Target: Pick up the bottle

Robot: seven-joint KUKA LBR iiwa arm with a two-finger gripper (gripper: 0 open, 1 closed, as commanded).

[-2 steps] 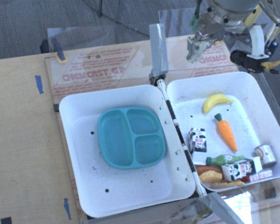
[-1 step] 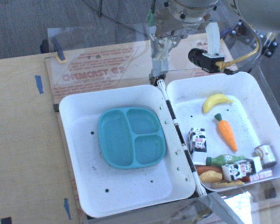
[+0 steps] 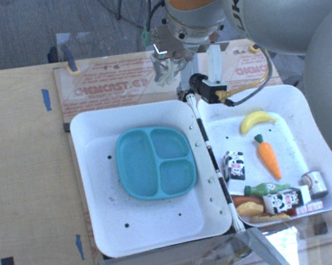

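Green bottle (image 3: 260,189): lying on side, right bin (image 3: 310,107) front edge, packed against milk carton (image 3: 285,200). End effector (image 3: 166,70): above bins' far rim, holding nothing, finger state you cannot tell. Approach from above, grip across neck

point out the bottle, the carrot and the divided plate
green bottle (image 3: 262,189): camera view, on its body, lying in the right bin.
carrot (image 3: 268,157): camera view, middle of the orange root.
teal divided plate (image 3: 156,161): camera view, on the ridge between compartments.
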